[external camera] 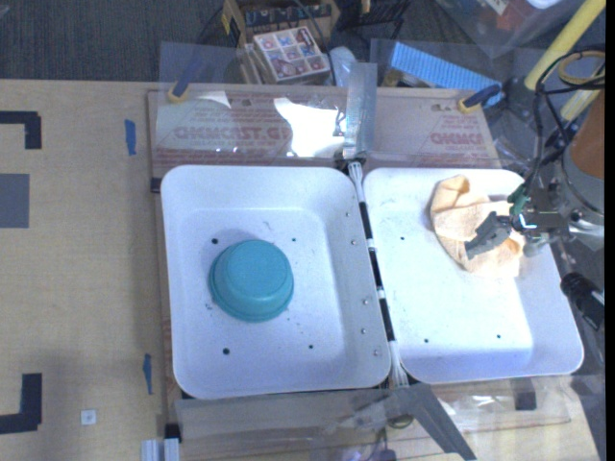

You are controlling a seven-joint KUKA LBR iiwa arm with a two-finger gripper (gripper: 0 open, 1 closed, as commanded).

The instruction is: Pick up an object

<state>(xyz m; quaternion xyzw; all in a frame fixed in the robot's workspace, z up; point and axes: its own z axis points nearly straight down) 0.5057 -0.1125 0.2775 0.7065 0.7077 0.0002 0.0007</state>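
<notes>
White plastic bins [192, 257]: round teal bowl [252, 279], crumpled tan cloth [459, 217].

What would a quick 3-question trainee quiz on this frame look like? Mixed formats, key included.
1. True or false: the teal bowl sits in the left bin.
2. Which object lies nearest the claw? A) teal bowl B) tan cloth C) blue tape
3. Fill in: the tan cloth lies in the ____ bin.

Key: 1 true; 2 B; 3 right.
</notes>
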